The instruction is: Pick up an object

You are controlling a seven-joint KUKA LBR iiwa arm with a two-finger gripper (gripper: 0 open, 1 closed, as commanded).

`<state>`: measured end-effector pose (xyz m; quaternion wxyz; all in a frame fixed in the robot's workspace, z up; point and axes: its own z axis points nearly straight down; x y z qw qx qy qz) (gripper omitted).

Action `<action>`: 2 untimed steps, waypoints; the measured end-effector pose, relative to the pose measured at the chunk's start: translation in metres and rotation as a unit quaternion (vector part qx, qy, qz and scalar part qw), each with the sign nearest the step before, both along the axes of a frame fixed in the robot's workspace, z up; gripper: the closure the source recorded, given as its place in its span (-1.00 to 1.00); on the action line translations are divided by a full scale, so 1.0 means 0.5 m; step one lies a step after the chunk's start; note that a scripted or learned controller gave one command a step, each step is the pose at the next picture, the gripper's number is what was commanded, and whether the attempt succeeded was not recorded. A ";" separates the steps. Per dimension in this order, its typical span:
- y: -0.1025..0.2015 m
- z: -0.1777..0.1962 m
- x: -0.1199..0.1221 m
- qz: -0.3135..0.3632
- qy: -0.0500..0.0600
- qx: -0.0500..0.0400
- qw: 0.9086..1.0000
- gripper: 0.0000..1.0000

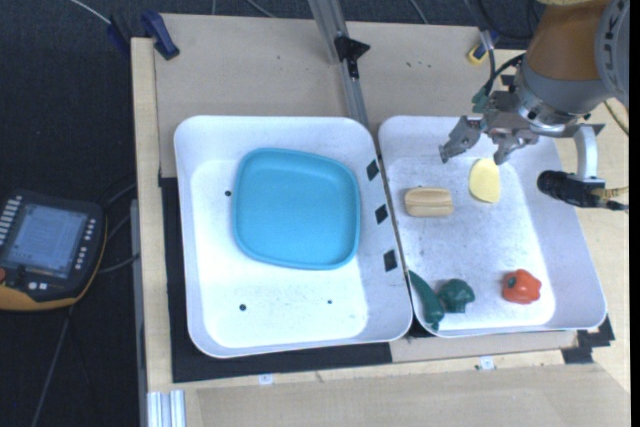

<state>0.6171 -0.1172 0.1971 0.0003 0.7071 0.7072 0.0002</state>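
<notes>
One yellow piece [485, 182] lies beneath the spread hand [478, 148].

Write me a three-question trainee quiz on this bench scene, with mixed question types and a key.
1. True or false: the blue plate lies in the left bin.
2. Which item lies nearest the gripper? A) red pepper B) yellow piece C) green item
3. Fill in: the bread roll lies in the ____ bin.

Key: 1 true; 2 B; 3 right.
</notes>
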 end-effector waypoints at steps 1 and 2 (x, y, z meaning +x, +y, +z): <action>0.014 -0.092 -0.012 0.000 0.002 0.000 1.000 -1.00; 0.015 -0.191 -0.009 0.000 -0.001 0.000 1.000 -1.00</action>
